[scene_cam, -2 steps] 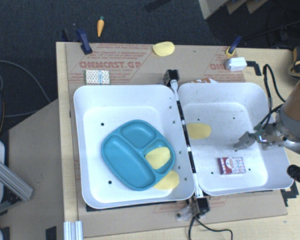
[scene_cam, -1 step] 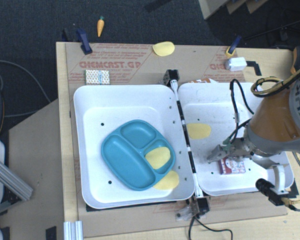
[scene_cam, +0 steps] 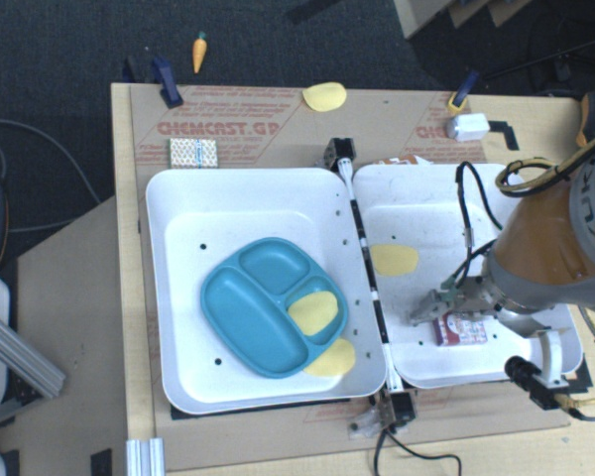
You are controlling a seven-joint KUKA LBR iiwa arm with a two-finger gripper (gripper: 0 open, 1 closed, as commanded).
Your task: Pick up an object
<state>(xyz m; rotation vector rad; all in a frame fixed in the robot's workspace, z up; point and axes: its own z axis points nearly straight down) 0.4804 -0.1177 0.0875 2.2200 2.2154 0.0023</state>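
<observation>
My gripper (scene_cam: 442,307) hangs low over the right bin (scene_cam: 426,201), near its front half. A small red and white packet (scene_cam: 465,331) lies on the bin floor right beside and partly under it; I cannot see whether they touch. A flat yellow piece (scene_cam: 393,259) rests to the left, near the bin's left wall. In the left bin (scene_cam: 178,216) sits a blue divided plate (scene_cam: 253,305) with a yellow piece (scene_cam: 314,311) in its small compartment. Another yellow piece (scene_cam: 332,359) lies against the plate's lower right edge.
On the bench behind the bins lie a yellow piece (scene_cam: 324,96), a patterned packet (scene_cam: 193,152) and a white block (scene_cam: 469,126). Blue clamps (scene_cam: 166,82) hold the board's back edge. A black cable (scene_cam: 473,211) loops over the right bin by the arm.
</observation>
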